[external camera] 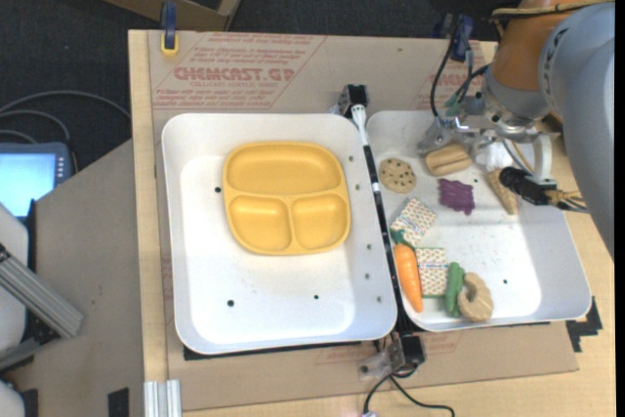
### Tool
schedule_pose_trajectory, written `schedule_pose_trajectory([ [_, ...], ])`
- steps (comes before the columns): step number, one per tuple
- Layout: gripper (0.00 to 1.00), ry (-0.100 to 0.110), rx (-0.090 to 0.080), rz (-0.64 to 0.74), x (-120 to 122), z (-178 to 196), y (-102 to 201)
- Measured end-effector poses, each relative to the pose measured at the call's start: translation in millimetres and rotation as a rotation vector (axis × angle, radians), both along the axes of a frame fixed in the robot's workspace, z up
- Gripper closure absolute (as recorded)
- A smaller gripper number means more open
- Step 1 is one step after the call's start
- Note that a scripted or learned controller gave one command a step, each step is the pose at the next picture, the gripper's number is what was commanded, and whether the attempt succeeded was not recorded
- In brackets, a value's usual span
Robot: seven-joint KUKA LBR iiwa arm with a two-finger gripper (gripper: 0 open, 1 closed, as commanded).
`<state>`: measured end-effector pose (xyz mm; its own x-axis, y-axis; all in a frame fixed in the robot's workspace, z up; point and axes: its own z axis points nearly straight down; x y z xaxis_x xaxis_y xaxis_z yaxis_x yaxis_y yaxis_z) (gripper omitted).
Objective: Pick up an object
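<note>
Over the right bin's [547, 303] far end hang the jaws [467, 134], just above a tan block [448, 160] — whether they are wide or narrow I cannot tell. Nearby lie a cookie [396, 174], a purple piece [456, 195], a carrot [408, 274], a green piece [453, 288] and a ring-shaped biscuit [477, 298]. Beside it, the left bin [190, 239] holds a yellow divided plate [287, 196].
</note>
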<state>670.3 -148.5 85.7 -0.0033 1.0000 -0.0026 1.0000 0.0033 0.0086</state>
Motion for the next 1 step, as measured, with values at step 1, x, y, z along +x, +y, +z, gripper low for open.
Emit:
schedule_pose_trajectory([
  [1,1.00,0.001,-0.001,-0.002,-2.0,11.7,-0.4],
])
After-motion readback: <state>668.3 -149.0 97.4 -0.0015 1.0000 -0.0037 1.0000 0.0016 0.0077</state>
